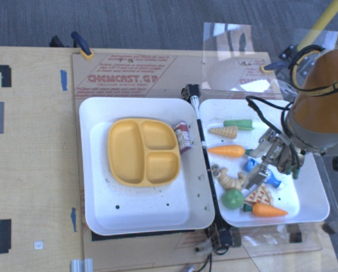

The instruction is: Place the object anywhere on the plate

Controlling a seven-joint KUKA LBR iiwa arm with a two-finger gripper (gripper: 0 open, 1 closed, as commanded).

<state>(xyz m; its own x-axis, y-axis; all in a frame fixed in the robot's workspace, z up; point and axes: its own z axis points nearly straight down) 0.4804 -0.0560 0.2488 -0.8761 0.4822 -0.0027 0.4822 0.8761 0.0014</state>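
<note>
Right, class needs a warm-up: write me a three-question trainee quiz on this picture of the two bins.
1. True or false: the yellow plate lies in the left bin.
2. Which lies nearest the plate? A) the can B) the green ball C) the waffle cone
3. Fill in: the tool hangs over the ____ bin.

Key: 1 true, the plate sits in the left bin with the can beside its right rim. 2 A. 3 right; the right bin holds the toy food, among it two carrots.
</note>
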